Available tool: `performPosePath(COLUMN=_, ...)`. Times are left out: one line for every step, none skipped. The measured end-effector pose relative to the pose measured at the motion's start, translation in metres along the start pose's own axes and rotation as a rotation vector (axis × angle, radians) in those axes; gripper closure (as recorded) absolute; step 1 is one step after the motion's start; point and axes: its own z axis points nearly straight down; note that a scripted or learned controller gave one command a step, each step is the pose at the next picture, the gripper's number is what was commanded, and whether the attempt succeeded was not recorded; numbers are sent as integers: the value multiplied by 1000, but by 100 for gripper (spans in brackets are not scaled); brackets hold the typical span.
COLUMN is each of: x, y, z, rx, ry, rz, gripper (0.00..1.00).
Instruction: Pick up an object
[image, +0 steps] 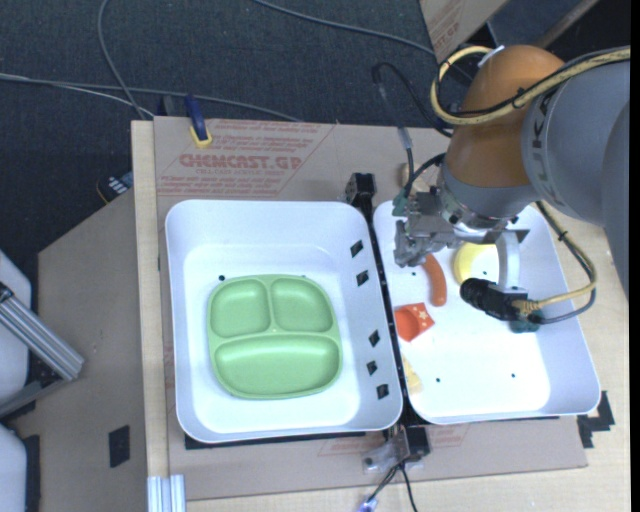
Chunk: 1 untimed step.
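Observation:
My gripper (411, 250) hangs over the upper left part of the right bin (500, 385), its fingers pointing down just left of an orange sausage-shaped piece (436, 281). A yellow rounded object (474, 262) lies just right of that piece, partly under the arm. A red wedge-shaped item (414, 321) rests below them near the bin's left wall. Nothing shows between the fingers.
The left bin (190, 240) holds a green divided tray (274, 335). A small yellow crumb (415, 380) lies near the right bin's lower left. The dividing wall between the bins runs close to the gripper's left side.

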Motion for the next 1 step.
performPosePath(x=58, y=-5, z=-14, rx=-4, ry=1, rz=-2, gripper=100)
